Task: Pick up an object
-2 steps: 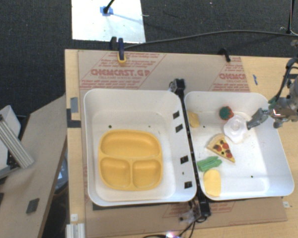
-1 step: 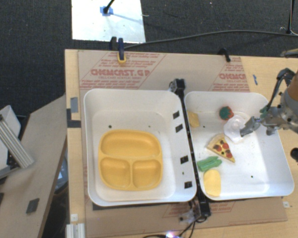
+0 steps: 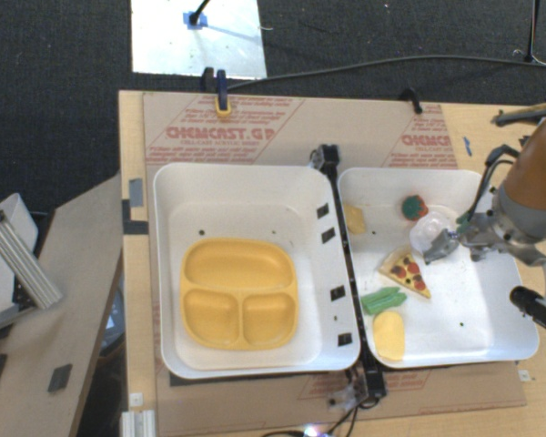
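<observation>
I position the gripper [image 3: 439,246] over the right bin [image 3: 491,335], beside the pizza slice [image 3: 407,272]; I cannot tell its state from this angle. Candidate objects lie in that bin: the pizza slice, a green piece [image 3: 380,299], a yellow piece [image 3: 389,335] and a red-green ball [image 3: 414,207]. I judge them light, rigid and slick; I would grip the slice across its narrow width. The board [image 3: 282,135] behind reads "CHEMCAST GP".

arm [image 3: 539,185]: cut off at right edge | gripper [image 3: 439,247]: finger state unclear
</observation>
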`<state>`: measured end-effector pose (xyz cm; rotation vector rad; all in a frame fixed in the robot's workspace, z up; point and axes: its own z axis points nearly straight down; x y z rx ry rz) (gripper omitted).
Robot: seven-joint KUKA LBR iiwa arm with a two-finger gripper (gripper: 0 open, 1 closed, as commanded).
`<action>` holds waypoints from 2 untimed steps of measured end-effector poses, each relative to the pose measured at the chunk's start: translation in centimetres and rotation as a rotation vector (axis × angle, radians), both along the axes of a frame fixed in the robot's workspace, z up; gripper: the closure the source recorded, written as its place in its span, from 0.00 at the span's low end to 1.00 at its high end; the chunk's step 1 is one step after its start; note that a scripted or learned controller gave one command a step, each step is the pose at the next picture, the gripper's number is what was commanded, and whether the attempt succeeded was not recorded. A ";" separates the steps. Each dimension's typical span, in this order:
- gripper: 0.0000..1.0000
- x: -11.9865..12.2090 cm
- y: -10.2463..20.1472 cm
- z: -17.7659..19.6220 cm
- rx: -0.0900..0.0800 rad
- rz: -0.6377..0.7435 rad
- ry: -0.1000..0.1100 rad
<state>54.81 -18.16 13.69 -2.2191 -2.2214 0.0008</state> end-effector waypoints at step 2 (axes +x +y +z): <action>1.00 -0.2 0.5 6.1 -0.002 0.003 -0.007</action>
